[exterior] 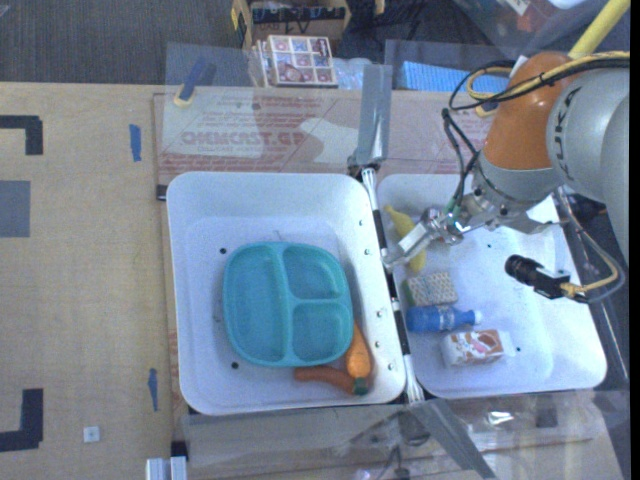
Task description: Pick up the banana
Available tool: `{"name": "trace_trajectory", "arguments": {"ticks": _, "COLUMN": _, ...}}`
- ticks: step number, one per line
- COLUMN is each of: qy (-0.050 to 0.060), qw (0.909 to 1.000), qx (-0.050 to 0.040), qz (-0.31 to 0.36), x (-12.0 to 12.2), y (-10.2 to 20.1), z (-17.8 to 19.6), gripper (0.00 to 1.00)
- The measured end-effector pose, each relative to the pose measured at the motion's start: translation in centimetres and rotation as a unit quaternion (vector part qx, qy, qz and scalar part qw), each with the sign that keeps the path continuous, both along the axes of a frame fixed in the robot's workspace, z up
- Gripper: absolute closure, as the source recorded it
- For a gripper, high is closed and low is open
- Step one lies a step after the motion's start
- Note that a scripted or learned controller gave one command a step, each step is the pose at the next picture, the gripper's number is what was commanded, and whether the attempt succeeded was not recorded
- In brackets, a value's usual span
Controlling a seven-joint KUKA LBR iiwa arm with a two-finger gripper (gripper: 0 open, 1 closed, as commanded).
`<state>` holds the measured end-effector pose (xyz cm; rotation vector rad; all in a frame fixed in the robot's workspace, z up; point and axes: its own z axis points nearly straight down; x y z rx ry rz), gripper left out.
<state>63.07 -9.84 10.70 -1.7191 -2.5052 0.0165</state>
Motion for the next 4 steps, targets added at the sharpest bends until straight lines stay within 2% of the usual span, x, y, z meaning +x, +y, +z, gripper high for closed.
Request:
{"name": "trace_trajectory", "arguments": {"ticks": 1, "qy": -0.044, "qw": 0.9972, "qx": -0.0268, "qz": -0.054, "x": -3.4, "y": 6.5, "z": 7.8, "gripper": 0.0}}
{"name": "trace_trajectory", "arguments": {"ticks": 2, "qy": -0.046, "qw": 0.9968, "qx": -0.0281, "qz": -0.059, "x": -1.4, "y": 4.2, "z": 7.8, "gripper": 0.0}}
{"name": "trace_trajectory", "arguments": {"ticks": 3, "qy": -0.044, "qw": 0.9973, "qx": -0.0271, "qz": -0.053, "x": -3.9, "y": 6.8, "z": 7.8, "gripper": 0.0}}
{"name": "trace_trajectory", "arguments": {"ticks": 4, "qy": -0.046, "qw": 0.9984, "qx": -0.0238, "qz": 0.023, "x": -0.9, "y": -1.1, "z": 0.0, "gripper": 0.0}}
